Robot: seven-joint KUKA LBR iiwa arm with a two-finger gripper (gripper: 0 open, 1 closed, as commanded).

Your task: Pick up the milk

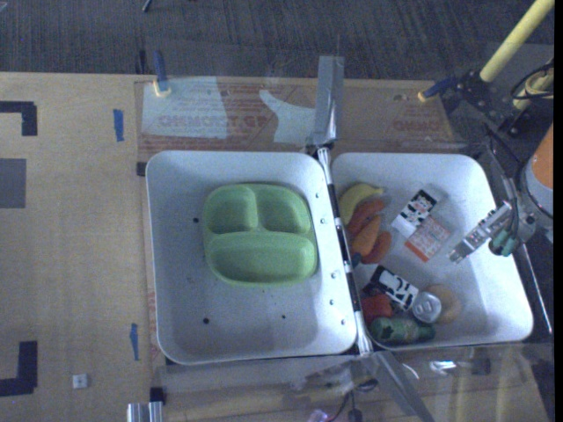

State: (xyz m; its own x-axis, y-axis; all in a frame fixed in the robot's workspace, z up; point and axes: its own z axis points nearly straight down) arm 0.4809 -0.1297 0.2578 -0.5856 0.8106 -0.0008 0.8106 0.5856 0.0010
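Observation:
The milk (420, 223) is a small white carton with black cow patches at one end and an orange label at the other. It lies flat in the middle of the right bin (493, 310). My gripper (469, 244) hangs over the right side of that bin, slanting down to the left. Its tip is a short way right of the carton, with a gap between them. Nothing is seen in the gripper.
A banana (356, 198) and orange toy food (368, 233) lie along the right bin's left wall. A black-and-white box (394, 288), a can (427, 308) and a green bottle (398, 330) crowd its front. The left bin (176, 315) holds a green divided plate (260, 234).

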